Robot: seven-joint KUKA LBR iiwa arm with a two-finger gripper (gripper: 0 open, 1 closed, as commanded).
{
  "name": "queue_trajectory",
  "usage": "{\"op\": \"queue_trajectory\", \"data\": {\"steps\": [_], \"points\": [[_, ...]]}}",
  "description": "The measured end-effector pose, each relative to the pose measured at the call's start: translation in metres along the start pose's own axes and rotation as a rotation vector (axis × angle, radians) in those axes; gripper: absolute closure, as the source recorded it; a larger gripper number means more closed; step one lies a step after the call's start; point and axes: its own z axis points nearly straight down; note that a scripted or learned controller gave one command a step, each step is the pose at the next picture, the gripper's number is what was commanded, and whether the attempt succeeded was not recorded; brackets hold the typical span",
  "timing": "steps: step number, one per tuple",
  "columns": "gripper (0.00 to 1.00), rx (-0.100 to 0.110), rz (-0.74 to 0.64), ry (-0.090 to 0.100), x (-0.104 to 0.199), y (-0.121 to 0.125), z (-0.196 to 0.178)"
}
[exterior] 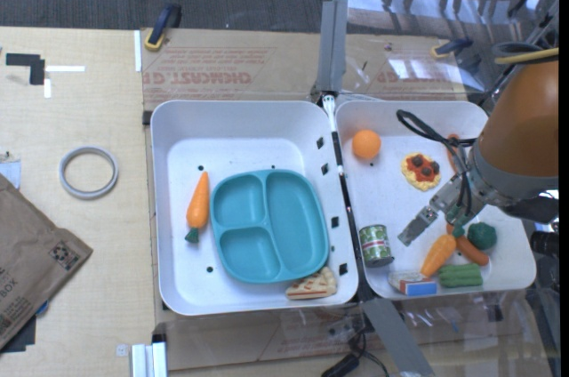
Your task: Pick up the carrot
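Orange was everywhere, so I sorted it fast: two carrot-like things on my feed. One carrot (198,204) lay in the left bin (169,188), at about 9 o'clock of the teal divided plate (269,224), just beside its rim, lengthwise, green end toward me. A second carrot (436,254) sat in the right bin (391,188) at roughly 5 o'clock of that bin, tilted, next to a smaller orange piece (472,252) and two green veggies (460,276).

The gripper (425,224) hung over the right bin, at about 11 o'clock of that second carrot and near it; I couldn't make out whether it was spread or closed, the grey end was too small and slanted on my screen. Nothing orange showed gripped in it, so I logged no hold.

Other stuff noted: an orange ball (365,144) at 12 o'clock in the right bin, a pizza toy (421,171) near it, a small can (375,244) at the bin's near left, a white-red block (414,284) at 6 o'clock, a waffle-like piece (311,284) at the plate's 5 o'clock, a tape ring (89,171) out on the bench.

Progress call: approach only. Both carrots rested on bin floors, none lifted. My read was that the arm aimed at the right-bin carrot; left to do were the descent, the closing and the lift, all of it
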Motion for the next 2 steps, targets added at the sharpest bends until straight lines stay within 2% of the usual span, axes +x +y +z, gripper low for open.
{"op": "queue_trajectory", "data": {"steps": [1,2], "points": [[0.00,0.001,-0.102,0.001,-0.052,-0.043,0.022],[0.00,0.000,-0.097,-0.002,-0.053,-0.042,-0.095]]}}
